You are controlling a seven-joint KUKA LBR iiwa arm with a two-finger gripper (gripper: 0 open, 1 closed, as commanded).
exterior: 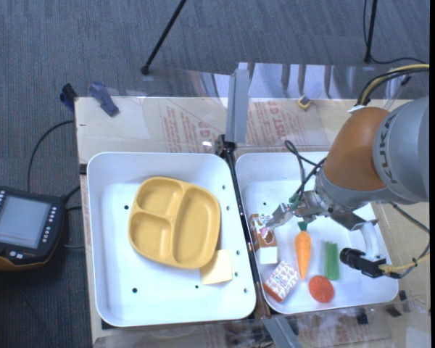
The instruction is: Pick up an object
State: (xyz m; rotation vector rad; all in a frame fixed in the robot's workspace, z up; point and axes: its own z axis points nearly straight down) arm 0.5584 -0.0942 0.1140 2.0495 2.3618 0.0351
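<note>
— Inspector: Gripper status?
— Observer: The gripper (299, 220) hung in the right bin (388, 290), just above the carrot (303, 252); finger state could not be determined.
— Inspector: Carrot's position?
— Observer: Lying on the bin floor, beside a green piece (332, 260).

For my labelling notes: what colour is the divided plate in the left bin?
The plate is plain yellow, seen clearly in the camera view.

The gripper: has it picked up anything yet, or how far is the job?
Done: the arm has reached into the right bin. In hand: nothing visible; the gripper hangs just above the carrot, which lies on the bin floor beside the green stick and the red disc. Left: grasp and lift.
</note>
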